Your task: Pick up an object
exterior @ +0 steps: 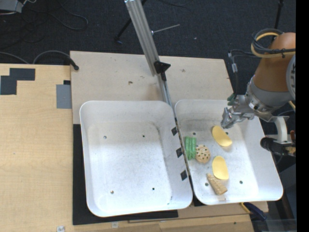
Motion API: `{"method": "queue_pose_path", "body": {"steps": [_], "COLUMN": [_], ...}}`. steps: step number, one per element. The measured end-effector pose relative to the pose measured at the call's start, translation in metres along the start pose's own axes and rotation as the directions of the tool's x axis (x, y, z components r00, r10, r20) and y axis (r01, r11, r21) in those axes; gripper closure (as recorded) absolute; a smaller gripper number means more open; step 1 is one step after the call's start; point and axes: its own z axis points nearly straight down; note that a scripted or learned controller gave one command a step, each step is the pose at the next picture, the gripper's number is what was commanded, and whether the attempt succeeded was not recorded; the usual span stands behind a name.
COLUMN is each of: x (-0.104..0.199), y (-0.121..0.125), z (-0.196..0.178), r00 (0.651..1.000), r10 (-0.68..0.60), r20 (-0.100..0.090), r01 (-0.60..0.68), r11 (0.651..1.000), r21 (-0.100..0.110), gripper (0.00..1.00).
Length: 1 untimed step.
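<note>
Right now my gripper (227,121) hangs just above the flat yellow oval disc (221,136) in the right white bin (270,187), and such a thin piece could slip away.

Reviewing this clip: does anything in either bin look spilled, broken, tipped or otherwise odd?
Nothing stands out. In the right bin lie two yellow pieces, a green item, a speckled cookie-like piece and a tan piece, loosely grouped. The gripper hangs above the upper yellow piece.
</note>
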Motion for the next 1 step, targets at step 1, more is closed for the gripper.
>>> {"method": "queue_pose_path", "body": {"steps": [1], "x": [0.0604], "y": [-0.0061], "z": [-0.0055], "r00": [1.0], "r10": [-0.005], "r20": [-0.003], "r01": [0.005], "r11": [1.0], "r21": [0.005], "gripper": [1.0]}}
